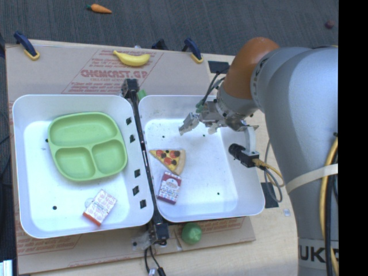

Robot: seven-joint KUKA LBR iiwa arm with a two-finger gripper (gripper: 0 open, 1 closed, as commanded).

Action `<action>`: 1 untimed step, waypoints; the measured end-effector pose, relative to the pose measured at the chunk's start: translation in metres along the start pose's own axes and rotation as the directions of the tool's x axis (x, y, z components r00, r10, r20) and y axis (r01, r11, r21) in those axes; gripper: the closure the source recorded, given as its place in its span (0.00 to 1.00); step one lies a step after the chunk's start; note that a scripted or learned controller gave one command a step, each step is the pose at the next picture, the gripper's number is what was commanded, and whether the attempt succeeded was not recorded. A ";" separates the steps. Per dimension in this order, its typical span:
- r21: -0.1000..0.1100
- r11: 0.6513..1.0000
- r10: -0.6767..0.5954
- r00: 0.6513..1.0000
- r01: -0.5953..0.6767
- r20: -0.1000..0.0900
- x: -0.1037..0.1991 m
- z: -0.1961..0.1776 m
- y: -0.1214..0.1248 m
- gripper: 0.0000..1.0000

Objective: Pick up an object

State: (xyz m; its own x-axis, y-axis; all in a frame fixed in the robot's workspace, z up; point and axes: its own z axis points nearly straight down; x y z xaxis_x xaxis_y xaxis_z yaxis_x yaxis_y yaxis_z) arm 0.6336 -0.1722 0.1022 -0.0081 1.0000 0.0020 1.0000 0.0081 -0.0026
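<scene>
My gripper (199, 125) hangs over the back part of the right bin (247, 195), its two fingers spread apart with nothing between them. A pizza slice toy (168, 158) lies in that bin, below and left of the gripper. A small red box (169, 187) rests just in front of the pizza slice, near the divider. The gripper touches neither one.
The left bin (23, 171) holds a green divided plate (87, 145) and a red-and-white packet (99, 206). A banana (132, 57) lies on the cardboard behind the bins, and a green ball (191, 233) sits at the front edge. A carrot (100, 8) is on the floor.
</scene>
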 end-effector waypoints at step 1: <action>-0.005 1.000 0.002 1.000 -0.002 0.001 0.059 -0.147 0.024 0.00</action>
State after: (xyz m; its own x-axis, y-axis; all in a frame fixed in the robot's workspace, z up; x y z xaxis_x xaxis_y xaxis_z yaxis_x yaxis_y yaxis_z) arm 0.6575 -0.1130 0.2493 -0.0061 1.0000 0.0007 1.0000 0.0061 0.0022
